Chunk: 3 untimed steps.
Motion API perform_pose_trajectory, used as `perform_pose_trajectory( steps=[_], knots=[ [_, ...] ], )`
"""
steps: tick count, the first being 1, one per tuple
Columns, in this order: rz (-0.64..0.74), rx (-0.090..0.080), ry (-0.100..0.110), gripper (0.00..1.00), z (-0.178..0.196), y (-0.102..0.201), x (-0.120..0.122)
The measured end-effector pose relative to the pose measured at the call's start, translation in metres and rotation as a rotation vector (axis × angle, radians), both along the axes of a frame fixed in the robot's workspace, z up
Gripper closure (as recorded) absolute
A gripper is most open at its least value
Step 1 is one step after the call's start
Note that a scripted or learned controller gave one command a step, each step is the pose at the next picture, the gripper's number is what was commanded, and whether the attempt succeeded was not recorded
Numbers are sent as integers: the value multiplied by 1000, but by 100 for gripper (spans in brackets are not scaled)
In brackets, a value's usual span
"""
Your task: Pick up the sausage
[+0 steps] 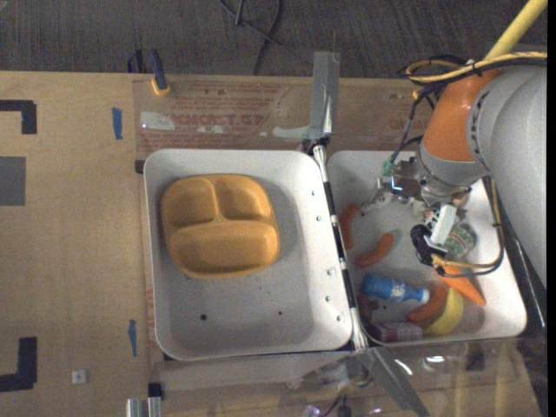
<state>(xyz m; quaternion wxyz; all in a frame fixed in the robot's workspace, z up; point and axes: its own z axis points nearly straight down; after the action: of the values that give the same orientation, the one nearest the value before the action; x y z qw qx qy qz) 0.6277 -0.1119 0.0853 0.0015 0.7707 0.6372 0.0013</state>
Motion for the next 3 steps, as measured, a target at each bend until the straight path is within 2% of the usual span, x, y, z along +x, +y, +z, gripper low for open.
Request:
perform_pose_trajectory(
  steps=[1, 2, 3],
  knots=[
    [-51, 1, 1, 0, 0, -2, -52],
    [-50, 2, 0, 100, 8, -1, -50],
    [-50, 2, 1, 0, 8, -1, -51]
  ],
)
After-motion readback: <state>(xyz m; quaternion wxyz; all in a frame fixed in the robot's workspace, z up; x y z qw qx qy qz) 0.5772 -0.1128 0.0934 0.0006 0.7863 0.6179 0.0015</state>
